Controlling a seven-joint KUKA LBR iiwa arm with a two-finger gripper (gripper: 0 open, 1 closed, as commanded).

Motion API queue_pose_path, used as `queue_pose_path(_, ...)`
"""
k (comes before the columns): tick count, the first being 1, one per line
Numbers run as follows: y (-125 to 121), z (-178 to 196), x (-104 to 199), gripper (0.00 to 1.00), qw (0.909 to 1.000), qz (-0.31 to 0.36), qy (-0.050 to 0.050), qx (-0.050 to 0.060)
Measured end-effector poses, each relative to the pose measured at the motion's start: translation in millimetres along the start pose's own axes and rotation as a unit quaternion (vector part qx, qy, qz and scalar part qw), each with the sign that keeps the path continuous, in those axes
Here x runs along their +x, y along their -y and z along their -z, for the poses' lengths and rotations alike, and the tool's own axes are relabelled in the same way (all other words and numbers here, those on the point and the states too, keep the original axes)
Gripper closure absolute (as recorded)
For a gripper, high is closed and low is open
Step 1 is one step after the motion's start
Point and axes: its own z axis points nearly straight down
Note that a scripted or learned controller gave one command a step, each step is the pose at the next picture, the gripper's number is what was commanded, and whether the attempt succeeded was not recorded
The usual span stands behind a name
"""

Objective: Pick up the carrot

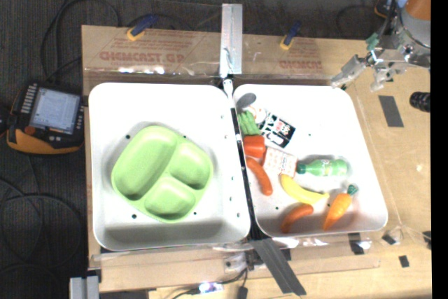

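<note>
Right now your gripper (364, 72) sits at the upper right of the camera view, just outside the far right corner of the right bin (364, 150), hanging over the bare bench (402, 171). Its two fingers are spread apart with nothing between them: one points left toward the bin's corner, the other angles down on the right. Above it you can see the orange band of the arm (420, 2) near the frame's edge.

Your target, the carrot (337, 209), lies in the right bin near its front right corner, orange with a small green top pointing up and to the right. It is well apart from the gripper. Just to its left lies a yellow banana (301, 190), and below the banana an orange-red piece (297, 216) that you might mistake for the carrot. A green bottle (322, 167) lies on its side just above the banana.

Along the bin's left wall you see a red and orange cluster of toy vegetables (256, 157) with a green leafy piece at its top, and beside it a white card (281, 161) and a black and white packet (277, 127).

In the left bin (105, 220) you have a light green divided tray (162, 170), resting at a tilt in the middle. A handheld pendant (45, 117) with a lit screen sits off the bench to the left.
</note>
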Motion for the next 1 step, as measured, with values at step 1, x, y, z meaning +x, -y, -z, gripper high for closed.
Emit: queue_pose_path(1, 64.5, -98.2, 41.7, 0.00, 0.9979, 0.065, 0.000, 0.001)
